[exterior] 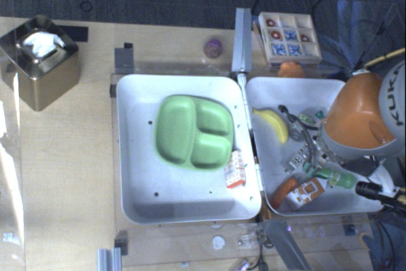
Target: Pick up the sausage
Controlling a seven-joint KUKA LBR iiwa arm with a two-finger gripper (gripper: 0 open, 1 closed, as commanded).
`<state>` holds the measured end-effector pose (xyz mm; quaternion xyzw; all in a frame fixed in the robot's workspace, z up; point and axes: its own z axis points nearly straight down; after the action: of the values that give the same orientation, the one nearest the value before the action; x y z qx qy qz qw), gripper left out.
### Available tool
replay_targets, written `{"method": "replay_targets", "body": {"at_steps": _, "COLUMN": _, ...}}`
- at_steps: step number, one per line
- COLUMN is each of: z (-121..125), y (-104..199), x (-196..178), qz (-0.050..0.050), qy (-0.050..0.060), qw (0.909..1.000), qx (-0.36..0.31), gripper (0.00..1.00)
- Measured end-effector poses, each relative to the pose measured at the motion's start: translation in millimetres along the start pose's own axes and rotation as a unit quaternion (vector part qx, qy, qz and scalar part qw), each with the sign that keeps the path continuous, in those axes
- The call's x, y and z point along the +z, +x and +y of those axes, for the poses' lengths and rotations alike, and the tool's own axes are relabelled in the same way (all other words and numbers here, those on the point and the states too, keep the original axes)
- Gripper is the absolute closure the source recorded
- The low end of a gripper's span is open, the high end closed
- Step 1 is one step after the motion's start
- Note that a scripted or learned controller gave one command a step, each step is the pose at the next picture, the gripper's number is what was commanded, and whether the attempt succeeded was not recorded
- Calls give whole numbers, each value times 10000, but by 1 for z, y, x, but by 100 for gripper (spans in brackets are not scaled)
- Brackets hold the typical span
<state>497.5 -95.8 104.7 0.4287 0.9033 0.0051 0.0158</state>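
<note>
Dark carpet is showing beyond a pale wooden bench (63,155), where two white bins are sitting side by side. In the left bin (136,193) a green tray (193,130) is lying with a small carton (236,169) just beside its near right corner. In the right bin (269,92) the gripper (304,152) is hanging low among clutter, near a banana (273,124); whether it is open or closed I cannot tell.

The sausage (283,190) is lying at the near left corner of the right bin, slanted, its far end touching a small packet (304,192). It is probably light, a little soft and smooth-skinned, so it is likely to roll or slip. Gripping across its middle, square to its length, looks the safest hold.
</note>
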Motion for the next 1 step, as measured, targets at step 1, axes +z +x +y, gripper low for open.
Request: {"method": "replay_targets", "body": {"at_steps": 1, "z": 0, "y": 0, "x": 0, "qz": 1, "qy": 1, "qw": 10000, "qx": 0, "gripper": 0}}
